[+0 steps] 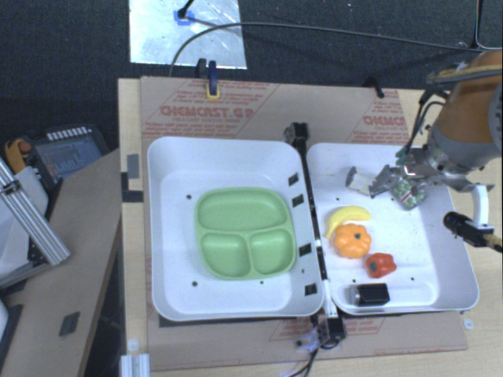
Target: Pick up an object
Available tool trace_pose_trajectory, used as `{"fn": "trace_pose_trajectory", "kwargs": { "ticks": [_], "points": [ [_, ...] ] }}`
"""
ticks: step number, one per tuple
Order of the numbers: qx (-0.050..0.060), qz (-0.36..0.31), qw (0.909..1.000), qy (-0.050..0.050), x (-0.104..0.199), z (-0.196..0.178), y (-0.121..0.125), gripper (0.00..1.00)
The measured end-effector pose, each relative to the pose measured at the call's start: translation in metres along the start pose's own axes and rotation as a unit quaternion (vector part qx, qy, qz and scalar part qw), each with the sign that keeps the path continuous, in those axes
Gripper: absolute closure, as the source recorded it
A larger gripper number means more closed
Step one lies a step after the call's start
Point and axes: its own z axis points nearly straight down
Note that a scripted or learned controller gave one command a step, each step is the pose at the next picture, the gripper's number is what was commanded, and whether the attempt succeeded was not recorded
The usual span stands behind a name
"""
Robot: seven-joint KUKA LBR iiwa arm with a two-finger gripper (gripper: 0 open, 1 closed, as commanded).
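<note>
Banana (346, 216) touching orange pumpkin (353, 241), red pepper (380, 265) near, fingers (391, 181) above bin (452, 277), state unclear

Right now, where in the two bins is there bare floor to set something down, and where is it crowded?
Left bin: bare floor rings the green divided plate, widest along the far wall. Right bin: free between the red pepper and the right wall. Crowded down its left side: banana, orange pumpkin, pepper, black block, with the gripper above.
</note>
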Motion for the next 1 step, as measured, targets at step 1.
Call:
{"fn": "trace_pose_trajectory", "kwargs": {
  "ticks": [1],
  "points": [
    [0.001,0.002,1.0000,0.000,0.0009,0.0611,-0.0041,0.00]
  ]
}}
